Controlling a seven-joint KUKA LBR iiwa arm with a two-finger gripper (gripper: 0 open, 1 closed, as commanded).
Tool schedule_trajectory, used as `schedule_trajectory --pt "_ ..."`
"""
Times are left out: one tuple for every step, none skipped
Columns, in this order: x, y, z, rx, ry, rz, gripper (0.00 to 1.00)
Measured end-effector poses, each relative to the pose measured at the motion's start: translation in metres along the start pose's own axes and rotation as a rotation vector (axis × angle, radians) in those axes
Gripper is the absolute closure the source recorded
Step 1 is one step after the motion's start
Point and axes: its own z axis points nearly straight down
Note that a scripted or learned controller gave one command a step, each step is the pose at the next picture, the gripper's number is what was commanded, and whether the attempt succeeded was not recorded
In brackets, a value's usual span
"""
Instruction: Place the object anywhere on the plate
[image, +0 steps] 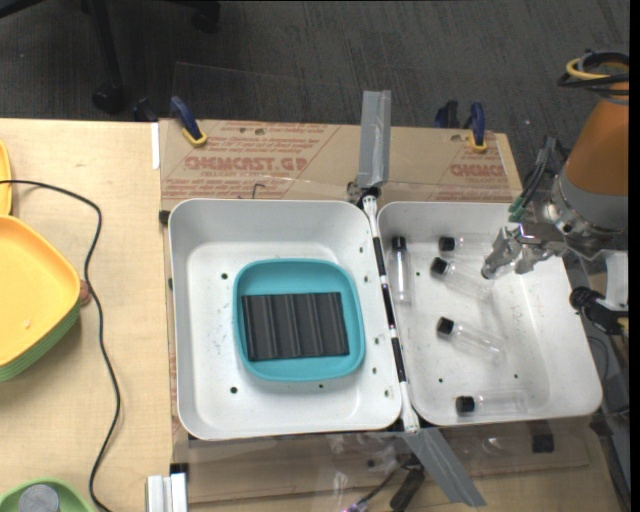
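Camera view: claw (497, 262) hovers over right bin (560, 390); can't tell its state. Clear capped tubes (468, 337) lie scattered there; teal plate (298, 378) sits in left bin (195, 330). Tubes look light, slick, roll-prone, possibly fragile; grip mid-body across the axis.

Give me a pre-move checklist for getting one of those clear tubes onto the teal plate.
1. Teal plate sits flat in the left bin: ok.
2. Plate surface free for a drop: ok.
3. Clear tubes with black caps lie in the right bin, e.g. one mid-bin: ok.
4. Gripper is over the right bin: ok.
5. Tube held in the jaws: cannot tell.
6. Jaws open or shut: cannot tell.
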Motion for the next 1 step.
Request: schedule_trajectory --pt "0.0 0.0001 0.0 0.0 0.0 0.0 0.0"
